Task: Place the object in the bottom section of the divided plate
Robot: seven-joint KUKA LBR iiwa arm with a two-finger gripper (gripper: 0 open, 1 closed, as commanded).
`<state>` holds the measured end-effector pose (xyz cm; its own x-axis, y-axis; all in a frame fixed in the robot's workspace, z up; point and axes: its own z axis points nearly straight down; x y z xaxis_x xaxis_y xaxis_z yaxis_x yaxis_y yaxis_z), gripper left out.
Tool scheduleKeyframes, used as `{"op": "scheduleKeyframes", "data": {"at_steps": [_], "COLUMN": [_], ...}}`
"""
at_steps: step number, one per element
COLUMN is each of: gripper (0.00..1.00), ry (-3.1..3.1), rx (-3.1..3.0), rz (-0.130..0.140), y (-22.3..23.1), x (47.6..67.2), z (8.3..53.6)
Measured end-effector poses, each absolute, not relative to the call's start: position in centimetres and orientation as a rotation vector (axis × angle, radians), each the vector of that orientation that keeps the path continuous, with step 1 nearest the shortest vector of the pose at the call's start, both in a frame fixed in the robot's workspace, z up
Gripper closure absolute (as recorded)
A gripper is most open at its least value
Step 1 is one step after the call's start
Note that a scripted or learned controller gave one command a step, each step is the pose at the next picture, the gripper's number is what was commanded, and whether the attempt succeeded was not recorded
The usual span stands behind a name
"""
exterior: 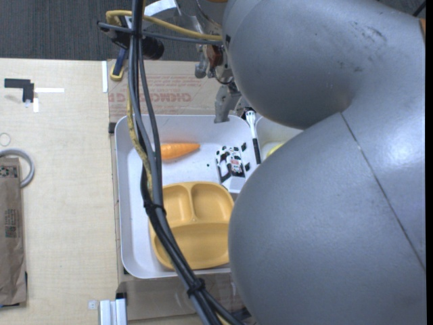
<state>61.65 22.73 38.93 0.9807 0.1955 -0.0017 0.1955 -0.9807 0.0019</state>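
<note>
An orange carrot [178, 150] lies on the floor of the left white bin [125, 202], toward its back. In front of it sits a yellow divided plate [193, 225] with two small sections at the back and one wide bottom section [199, 246], which holds nothing I can see. A small black-and-white patterned object [231, 162] rests to the right of the carrot. My gripper [218, 90] hangs over the bin's back rim, above and to the right of the carrot and not touching it. The grey arm hides the plate's right edge.
The bulky grey arm [325, 147] covers the right half of the view, including most of the right bin. Black and yellow cables [145, 147] run down across the left bin and the plate. A black-and-white utensil [254, 137] lies by the arm. A cardboard sheet [169, 90] lies behind the bin.
</note>
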Motion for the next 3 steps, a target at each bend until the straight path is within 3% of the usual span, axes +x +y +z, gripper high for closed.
{"op": "scheduleKeyframes", "data": {"at_steps": [1,2,3], "gripper": [0.00,0.00,0.00], "ry": [0.422,0.373,0.370], "rx": [3.110,3.116,3.116], "rz": [-0.005,-0.004,-0.007], "y": [19.6,12.8,14.8], "x": [61.5,64.8,61.8], "z": [40.6,44.1,22.9]}}
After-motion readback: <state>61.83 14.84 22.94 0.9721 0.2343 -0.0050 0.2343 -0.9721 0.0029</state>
